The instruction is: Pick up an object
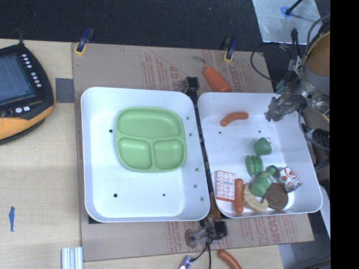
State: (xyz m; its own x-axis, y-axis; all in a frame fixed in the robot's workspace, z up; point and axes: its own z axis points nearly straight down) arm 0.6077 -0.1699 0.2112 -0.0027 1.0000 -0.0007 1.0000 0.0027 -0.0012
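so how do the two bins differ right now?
The left bin holds one thing, a green divided plate; the right bin holds many small toy foods, most piled at its near end. The gripper hangs over the right bin's far corner, away from the left bin. Both are shallow, white and similar in size.

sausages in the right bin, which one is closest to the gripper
The curved sausage lying alone near the far wall of the right bin, just left of the gripper. The other sausage lies in the near-edge pile.

Pale wood bench [39, 178], brown cardboard sheet [162, 66] clamped on top; dark carpet floor [140, 10] behind.
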